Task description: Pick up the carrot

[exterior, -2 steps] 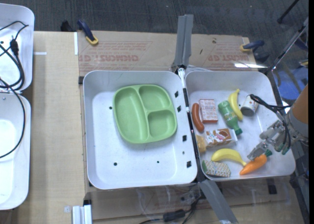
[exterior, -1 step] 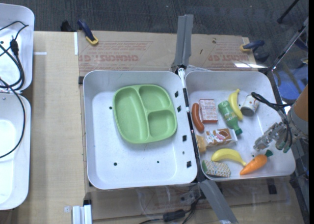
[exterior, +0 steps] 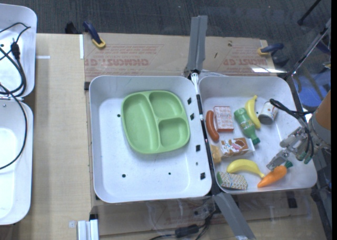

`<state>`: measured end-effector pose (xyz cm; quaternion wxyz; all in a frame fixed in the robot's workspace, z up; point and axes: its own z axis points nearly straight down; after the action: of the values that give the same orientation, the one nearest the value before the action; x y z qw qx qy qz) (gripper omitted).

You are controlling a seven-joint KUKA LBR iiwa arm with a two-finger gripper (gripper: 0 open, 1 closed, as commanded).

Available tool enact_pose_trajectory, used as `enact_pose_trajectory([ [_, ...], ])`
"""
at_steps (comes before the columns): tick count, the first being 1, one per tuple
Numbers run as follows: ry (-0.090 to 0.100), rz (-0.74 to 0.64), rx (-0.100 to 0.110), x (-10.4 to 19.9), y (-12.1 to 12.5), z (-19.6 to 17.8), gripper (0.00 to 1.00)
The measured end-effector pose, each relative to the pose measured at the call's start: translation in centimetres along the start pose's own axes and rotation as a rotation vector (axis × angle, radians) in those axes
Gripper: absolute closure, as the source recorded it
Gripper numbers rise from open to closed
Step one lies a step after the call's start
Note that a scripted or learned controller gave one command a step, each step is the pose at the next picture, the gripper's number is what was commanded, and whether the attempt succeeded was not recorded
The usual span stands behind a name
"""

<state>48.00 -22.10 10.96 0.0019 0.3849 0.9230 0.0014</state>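
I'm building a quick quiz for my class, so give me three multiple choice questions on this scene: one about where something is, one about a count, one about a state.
1. Where is the carrot?
A. near right corner of the right bin
B. on the green plate
C. on the cardboard

2. How many bananas?
A. one
B. two
C. four

3. How does the green plate lie?
A. upside down
B. on edge
C. flat, compartments up

Answers: 1 A, it lies by the bin's near right corner, under the hand. 2 B, one banana by the bottle, another banana near the carrot. 3 C, three hollows face up.
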Motion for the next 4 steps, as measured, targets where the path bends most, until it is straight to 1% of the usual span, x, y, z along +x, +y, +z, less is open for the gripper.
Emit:
enact_pose_trajectory([
  [1,0.002,-0.177,0.003,1.1,0.8,1.8,0.0],
  [2,0.002,-0.282,0.003,1.5,1.2,1.8,0.0],
  [3,0.004,-0.099,0.004,4.7,4.3,1.9,0.0],
  [4,-0.001,-0.159,0.005,5.7,5.3,1.8,0.0],
])
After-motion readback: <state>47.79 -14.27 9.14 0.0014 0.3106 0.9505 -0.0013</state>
